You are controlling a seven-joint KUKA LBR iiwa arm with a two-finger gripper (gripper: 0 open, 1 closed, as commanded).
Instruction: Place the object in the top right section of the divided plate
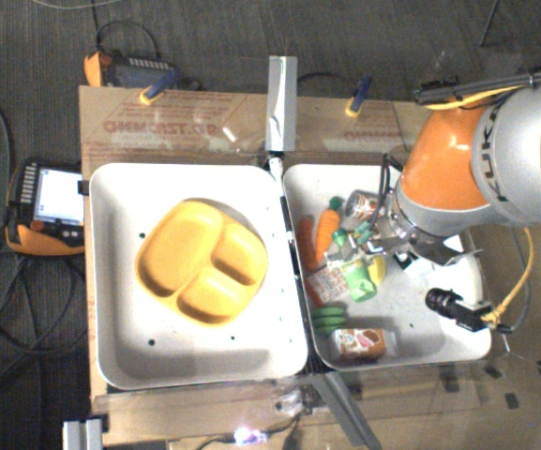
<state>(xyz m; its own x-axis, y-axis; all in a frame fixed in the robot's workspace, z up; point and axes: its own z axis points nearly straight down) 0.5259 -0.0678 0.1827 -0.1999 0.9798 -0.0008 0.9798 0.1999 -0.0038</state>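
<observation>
Two shallow white plastic bins: left bin, right bin. Grey arm, glossy orange band, over the right bin. One yellow divided plate, smooth, rounded, three sections, tilted in left bin. Right bin clutter: one orange carrot, one green-red pouch, one green ridged piece, one small labelled bottle. Gripper down among the pile by the carrot; grip state: cannot tell.
</observation>
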